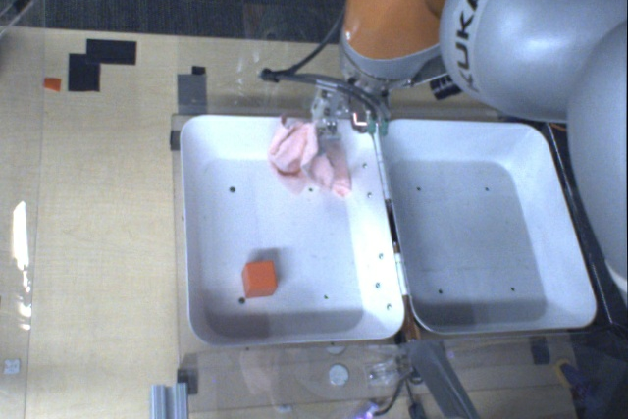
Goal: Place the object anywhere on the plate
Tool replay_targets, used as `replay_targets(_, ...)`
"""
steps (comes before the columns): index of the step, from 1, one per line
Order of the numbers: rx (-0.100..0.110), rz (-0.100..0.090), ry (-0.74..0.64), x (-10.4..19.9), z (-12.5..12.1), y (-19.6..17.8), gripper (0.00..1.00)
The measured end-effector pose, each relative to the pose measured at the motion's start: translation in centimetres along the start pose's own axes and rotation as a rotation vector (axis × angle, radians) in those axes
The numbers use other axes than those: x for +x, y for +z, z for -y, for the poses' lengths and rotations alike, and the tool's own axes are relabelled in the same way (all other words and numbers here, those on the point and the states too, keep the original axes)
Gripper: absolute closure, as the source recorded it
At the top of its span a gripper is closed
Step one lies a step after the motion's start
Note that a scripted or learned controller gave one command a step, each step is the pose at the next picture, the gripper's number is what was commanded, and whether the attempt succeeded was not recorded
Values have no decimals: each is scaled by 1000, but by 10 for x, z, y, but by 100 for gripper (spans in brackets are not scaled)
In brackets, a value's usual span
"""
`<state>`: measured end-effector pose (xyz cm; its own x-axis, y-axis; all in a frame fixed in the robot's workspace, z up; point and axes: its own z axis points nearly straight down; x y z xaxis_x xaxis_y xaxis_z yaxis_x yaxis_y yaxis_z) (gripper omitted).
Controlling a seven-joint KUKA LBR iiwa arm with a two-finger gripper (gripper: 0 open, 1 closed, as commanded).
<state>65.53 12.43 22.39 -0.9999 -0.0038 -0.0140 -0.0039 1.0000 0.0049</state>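
A crumpled pink cloth (306,162) hangs over the far part of the left white bin (211,211), near its right wall. My gripper (328,128) comes down from the orange-banded wrist right above it. Its fingers are closed on the cloth's upper edge, and the rest of the cloth droops below them. A small orange block (260,279) lies on the floor of the left bin toward the near left corner, well apart from the gripper.
The right white bin (491,231) sits beside the left one, with their walls meeting just under the gripper. The large grey arm (530,25) covers the upper right. Black markers (98,62) lie on the wooden bench at the far left.
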Motion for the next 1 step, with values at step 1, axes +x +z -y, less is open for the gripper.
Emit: replay_targets(1,0,0,0,0,0,0,0)
